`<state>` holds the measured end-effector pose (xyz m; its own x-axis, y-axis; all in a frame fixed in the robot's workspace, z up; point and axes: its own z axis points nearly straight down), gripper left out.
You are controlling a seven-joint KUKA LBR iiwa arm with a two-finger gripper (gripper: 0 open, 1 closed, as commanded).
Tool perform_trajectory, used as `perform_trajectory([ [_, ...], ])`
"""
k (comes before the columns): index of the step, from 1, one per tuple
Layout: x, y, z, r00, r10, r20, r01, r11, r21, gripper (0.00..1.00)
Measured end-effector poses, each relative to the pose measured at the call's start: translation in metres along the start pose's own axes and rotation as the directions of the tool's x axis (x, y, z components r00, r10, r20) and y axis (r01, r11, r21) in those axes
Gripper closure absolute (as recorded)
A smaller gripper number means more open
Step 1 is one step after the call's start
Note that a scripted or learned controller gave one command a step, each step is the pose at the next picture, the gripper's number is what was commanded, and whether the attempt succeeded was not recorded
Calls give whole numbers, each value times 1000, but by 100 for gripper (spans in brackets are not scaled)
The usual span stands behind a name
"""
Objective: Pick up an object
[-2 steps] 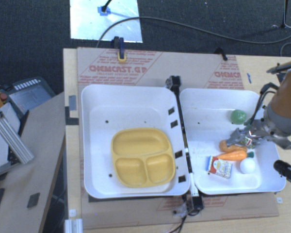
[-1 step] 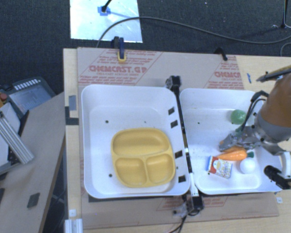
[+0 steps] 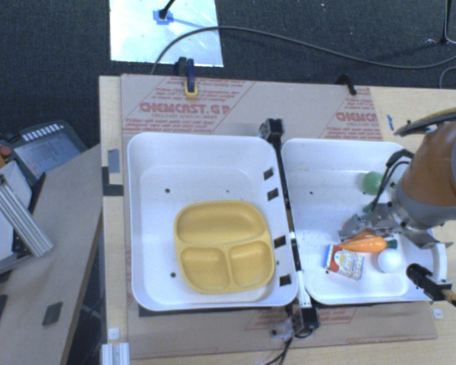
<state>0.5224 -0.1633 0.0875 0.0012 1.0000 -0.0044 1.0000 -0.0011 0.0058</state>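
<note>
On the desk (image 3: pixel 235 101), the left bin (image 3: pixel 148 166) holds a yellow divided tray (image 3: pixel 223 245), while the right bin (image 3: pixel 319 173) holds a toy carrot (image 3: pixel 364 243), a white ball (image 3: pixel 390 261), a small printed packet (image 3: pixel 345 262) and a green ball (image 3: pixel 373 181). The arm's hand (image 3: pixel 368 225) sits low in the right bin, just above the carrot and near the white ball. I cannot tell how the hand is set or whether it grips anything.

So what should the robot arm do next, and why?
Probably lower a little onto the toy carrot. The gripper sits right over it in the right bin, near the white ball and the small packet, and the view shows nothing held yet. I cannot tell how the fingers stand.
</note>
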Motion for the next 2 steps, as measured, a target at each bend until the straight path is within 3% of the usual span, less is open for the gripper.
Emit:
perform_trajectory([
  [1,0,3,-13,1000,-1,1,1,1000,-8,100],
  [2,-10,3,-63,1000,0,-2,0,1000,0,100],
])
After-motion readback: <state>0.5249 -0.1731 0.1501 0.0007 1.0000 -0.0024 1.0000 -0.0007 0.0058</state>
